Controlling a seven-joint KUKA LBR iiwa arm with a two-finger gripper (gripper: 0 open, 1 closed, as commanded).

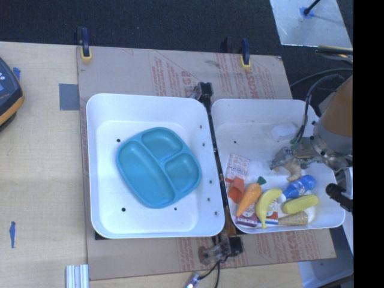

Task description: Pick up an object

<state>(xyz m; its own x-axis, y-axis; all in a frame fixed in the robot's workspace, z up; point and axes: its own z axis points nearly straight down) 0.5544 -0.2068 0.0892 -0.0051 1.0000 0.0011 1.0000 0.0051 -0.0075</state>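
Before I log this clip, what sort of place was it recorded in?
Most likely a robotics lab bench set up for grasping trials, not a home. Two shallow white bins sit on cardboard sheeting held by clamps, the right one holding toy food like a banana and carrot.

A wooden bench carries cardboard under two white bins.
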